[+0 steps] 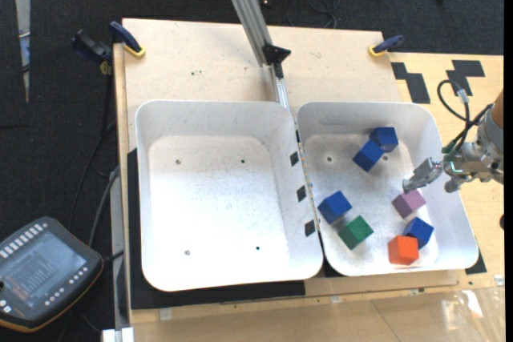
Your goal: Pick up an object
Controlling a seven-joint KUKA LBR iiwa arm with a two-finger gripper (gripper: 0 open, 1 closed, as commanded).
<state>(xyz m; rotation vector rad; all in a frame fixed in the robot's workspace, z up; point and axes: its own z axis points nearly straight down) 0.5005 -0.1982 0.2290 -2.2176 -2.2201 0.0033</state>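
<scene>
Over the right bin's (449, 142) outer rim we saw the gripper (439, 175) reaching in from the side, its fingers spread apart with nothing between them. One grey finger pointed down toward the purple cube (409, 203), which lay just below and slightly inward of the fingertip, close to it, though we could not tell whether the two touched.

Taking the purple cube as our landmark, we noted a blue cube (419, 231) just below it, near the bin's outer wall, and an orange cube (403, 250) lower still, touching or nearly touching that blue one. Farther inward from the purple cube, toward the divider between the bins, sat a green cube (355, 231) with another blue cube (334, 206) right above it, the pair pressed together. Above the purple cube, toward the far side of the bin, two more blue cubes (375, 148) stood side by side, well apart from it.

The left bin (152, 172) lay well beyond all these, on the other side of the divider. Around the purple cube itself the closest neighbours were the blue cube beneath it and the bin's sloping outer wall beside it; its inward side stood open.
</scene>
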